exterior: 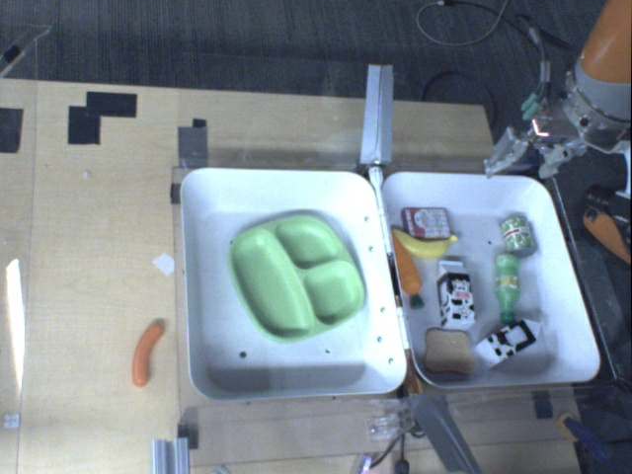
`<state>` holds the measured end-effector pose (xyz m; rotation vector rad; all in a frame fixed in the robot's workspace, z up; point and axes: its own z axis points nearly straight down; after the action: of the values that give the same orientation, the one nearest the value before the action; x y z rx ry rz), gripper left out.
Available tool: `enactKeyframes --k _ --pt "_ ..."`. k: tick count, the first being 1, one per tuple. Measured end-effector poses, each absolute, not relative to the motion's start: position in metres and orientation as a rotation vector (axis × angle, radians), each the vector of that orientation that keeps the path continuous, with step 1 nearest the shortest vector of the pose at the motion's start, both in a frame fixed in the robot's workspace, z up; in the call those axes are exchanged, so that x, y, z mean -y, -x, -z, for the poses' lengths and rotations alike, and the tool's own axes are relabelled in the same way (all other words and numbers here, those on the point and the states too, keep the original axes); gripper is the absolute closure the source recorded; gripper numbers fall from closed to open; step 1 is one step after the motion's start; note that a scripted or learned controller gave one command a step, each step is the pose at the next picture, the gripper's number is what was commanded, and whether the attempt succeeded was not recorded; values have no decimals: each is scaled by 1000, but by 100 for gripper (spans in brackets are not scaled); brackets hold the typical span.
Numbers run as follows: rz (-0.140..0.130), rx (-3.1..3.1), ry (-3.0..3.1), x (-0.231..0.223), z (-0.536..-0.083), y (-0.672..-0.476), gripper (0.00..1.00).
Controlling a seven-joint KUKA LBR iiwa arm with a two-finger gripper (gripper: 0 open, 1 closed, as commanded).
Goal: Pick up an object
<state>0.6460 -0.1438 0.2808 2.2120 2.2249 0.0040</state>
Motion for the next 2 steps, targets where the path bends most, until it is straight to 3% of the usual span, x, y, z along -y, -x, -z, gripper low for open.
enactKeyframes --k 1,2 --pt "-6 -1981 -2431 137 -342 -626 0" --pt "-3 -2142 -2294 185 -165 -601 0"
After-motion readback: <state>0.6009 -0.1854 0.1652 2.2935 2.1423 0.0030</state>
